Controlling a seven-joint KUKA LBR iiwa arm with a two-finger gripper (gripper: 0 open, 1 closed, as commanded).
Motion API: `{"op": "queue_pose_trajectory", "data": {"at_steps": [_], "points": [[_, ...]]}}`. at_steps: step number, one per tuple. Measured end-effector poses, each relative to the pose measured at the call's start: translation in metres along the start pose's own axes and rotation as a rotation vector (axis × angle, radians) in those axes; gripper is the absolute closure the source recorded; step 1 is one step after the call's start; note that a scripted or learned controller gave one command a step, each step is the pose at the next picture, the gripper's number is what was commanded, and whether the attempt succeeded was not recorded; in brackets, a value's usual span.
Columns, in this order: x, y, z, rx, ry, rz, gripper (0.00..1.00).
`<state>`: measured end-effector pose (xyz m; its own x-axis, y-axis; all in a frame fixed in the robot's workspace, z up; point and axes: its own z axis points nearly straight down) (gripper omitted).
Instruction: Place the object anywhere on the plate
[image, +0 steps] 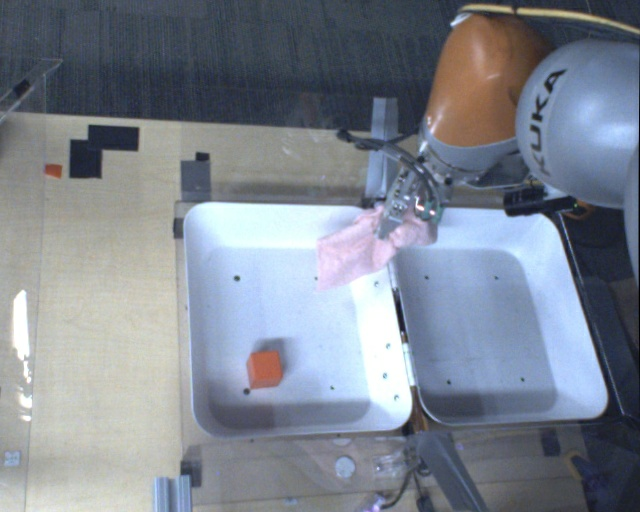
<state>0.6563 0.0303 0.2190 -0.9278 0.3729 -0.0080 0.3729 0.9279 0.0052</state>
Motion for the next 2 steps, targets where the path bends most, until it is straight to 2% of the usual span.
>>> {"op": "queue_pose_trajectory", "data": {"at_steps": [1, 2], "points": [[0.018, 0.056, 0.001, -0.003, -0.002, -0.379, 1.0], [0.049, 0.1, -0.01, -0.004, -0.003, -0.382, 1.0]]}}
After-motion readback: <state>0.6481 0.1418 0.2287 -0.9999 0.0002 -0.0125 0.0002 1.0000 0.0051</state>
